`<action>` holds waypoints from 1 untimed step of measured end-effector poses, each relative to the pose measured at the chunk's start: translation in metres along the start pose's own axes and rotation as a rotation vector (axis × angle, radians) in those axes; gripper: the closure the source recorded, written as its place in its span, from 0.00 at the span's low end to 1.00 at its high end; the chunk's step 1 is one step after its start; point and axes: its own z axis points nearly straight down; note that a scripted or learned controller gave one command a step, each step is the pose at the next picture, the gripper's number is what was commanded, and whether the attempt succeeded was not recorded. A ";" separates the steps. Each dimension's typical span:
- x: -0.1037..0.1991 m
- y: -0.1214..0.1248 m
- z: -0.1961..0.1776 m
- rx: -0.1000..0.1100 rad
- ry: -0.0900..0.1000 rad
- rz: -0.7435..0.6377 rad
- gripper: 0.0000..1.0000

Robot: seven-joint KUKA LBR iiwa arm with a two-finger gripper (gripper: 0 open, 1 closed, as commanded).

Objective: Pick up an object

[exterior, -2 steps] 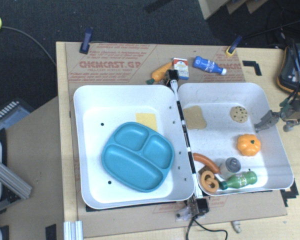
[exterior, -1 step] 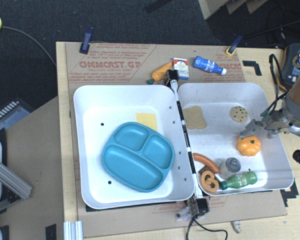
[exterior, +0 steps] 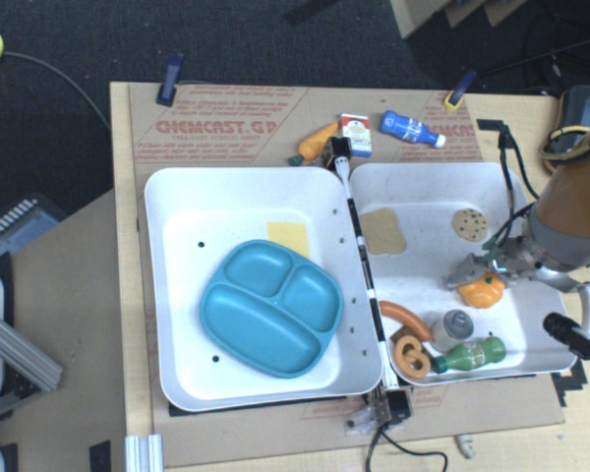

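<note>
My gripper (exterior: 480, 269) is low over the right bin (exterior: 423, 193), near its right side. Directly under it and touching it lies an orange fruit-like toy (exterior: 482, 292); whether the toy is held cannot be made out. The same bin holds a tan bread slice (exterior: 382, 231), a round cookie (exterior: 469, 224), a red sausage (exterior: 405, 316), a brown pretzel (exterior: 411, 354), a grey can (exterior: 457, 323) and a green bottle (exterior: 469, 355) along its front edge.
In the left bin (exterior: 177, 214) lie a blue divided plate (exterior: 270, 306) and a yellow cheese slice (exterior: 288, 234). Behind the bins, on the board, are a carrot (exterior: 318, 142), a small carton (exterior: 354, 134) and a blue bottle (exterior: 411, 129). Cables hang at the right.
</note>
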 end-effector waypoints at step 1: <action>-0.001 0.001 -0.011 -0.003 -0.002 0.000 1.00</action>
